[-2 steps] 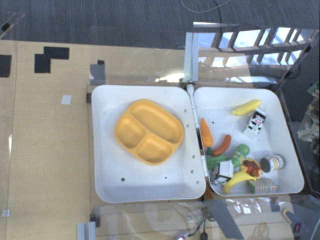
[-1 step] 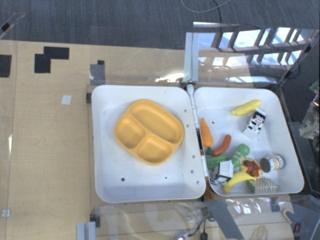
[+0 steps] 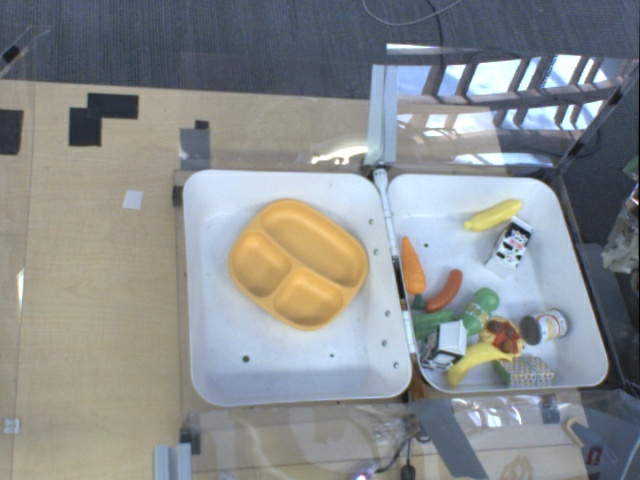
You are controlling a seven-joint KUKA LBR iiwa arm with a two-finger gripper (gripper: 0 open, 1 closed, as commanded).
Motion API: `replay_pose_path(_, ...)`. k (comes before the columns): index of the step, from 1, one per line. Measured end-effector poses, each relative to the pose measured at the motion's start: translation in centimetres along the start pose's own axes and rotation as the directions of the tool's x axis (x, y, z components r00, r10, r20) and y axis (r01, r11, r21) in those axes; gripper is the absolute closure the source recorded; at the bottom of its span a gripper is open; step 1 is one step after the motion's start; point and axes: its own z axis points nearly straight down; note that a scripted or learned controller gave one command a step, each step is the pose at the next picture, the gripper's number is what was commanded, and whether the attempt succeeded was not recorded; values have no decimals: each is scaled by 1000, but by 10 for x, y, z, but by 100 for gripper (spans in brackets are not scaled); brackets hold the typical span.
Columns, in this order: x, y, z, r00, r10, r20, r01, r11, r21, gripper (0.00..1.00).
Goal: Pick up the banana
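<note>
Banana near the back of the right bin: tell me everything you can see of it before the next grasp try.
The banana is a small, plain yellow, gently curved piece that looks like smooth toy plastic. It lies flat on the floor of the right bin, toward the far side, its long axis running left to right with the right end tilted slightly away. It seems to touch nothing; the black-and-white carton sits just in front of it, close to its right end.
</note>
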Motion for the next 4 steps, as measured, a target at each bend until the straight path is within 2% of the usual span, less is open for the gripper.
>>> replay_pose_path(4,7,4,-43,999,-35,-3,35,999,-15,100)
